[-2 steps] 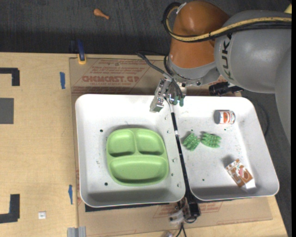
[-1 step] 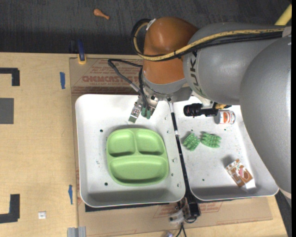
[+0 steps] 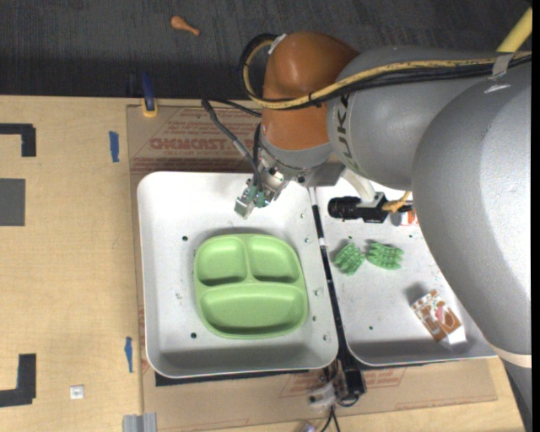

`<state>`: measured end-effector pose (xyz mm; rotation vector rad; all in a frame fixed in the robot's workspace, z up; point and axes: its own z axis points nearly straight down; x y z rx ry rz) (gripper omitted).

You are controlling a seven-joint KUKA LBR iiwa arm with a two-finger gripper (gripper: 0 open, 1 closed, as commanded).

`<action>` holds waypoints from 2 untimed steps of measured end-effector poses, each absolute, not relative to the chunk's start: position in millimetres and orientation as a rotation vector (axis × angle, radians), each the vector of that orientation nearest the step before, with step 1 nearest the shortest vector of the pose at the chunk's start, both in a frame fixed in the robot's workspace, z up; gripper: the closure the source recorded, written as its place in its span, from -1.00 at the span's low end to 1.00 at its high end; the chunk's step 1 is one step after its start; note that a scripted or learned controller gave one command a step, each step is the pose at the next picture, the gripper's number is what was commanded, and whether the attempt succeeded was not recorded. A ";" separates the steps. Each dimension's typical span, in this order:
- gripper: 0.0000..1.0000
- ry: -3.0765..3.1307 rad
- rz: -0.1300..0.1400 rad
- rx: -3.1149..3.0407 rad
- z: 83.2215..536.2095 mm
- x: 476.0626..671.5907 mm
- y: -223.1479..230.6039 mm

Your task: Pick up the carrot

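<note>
Gripper [image 3: 253, 200] over left bin's [image 3: 160, 253] far edge, finger state impossible to tell; carrot [image 3: 184, 25] lying far off on dark floor.

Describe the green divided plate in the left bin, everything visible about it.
The green divided plate is a pale green, rounded-square tray, plastic by its look, with three compartments: two smaller ones at the far side and one wide one nearer the camera. It lies flat, right side up, on the floor of the left bin, about the middle. Nothing lies in its compartments. The gripper is above its far edge, apart from it.
</note>
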<state>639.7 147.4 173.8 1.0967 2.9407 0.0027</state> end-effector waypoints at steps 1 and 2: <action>1.00 2.797 -0.001 1.433 180.3 578.8 142.4; 1.00 2.608 -0.002 1.756 181.0 505.9 127.8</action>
